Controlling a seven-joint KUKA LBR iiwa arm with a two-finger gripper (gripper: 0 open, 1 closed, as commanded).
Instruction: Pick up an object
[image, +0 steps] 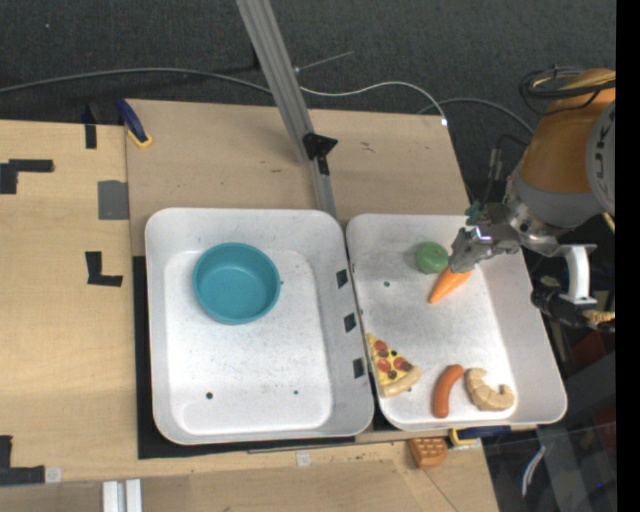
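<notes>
Camera view: two white bins are seen side by side on the surface, the left bin (170, 400) holding a teal bowl (236, 283) toward its far end. In the right bin (530, 350), the gripper (468, 248) is seen at the far right corner, directly over the thick end of a toy carrot (448, 283), which lies tilted with its tip pointing toward the bin's middle. Whether the jaws are wide or closed on it cannot be told. The carrot is judged light, rigid and smooth, likely slippery; its thick end should be taken across the width. A green ball (432, 257) lies just beside it.
</notes>
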